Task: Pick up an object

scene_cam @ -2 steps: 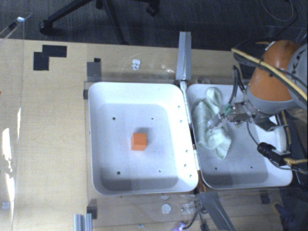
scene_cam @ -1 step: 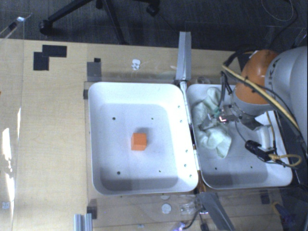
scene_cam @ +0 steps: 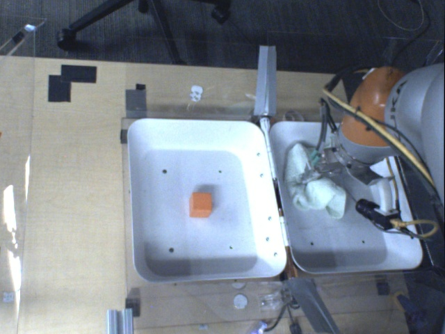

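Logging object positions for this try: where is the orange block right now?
The orange block lies near the middle of the left bin, alone, well apart from the gripper over the pale cloth in the right bin.

We see a grey arm [scene_cam: 424,96], orange band [scene_cam: 372,106] above its wrist, tan and black cables [scene_cam: 389,141] looping alongside

Dark carpet floor [scene_cam: 313,19]; black chair base [scene_cam: 149,5]; light wooden bench [scene_cam: 69,207].
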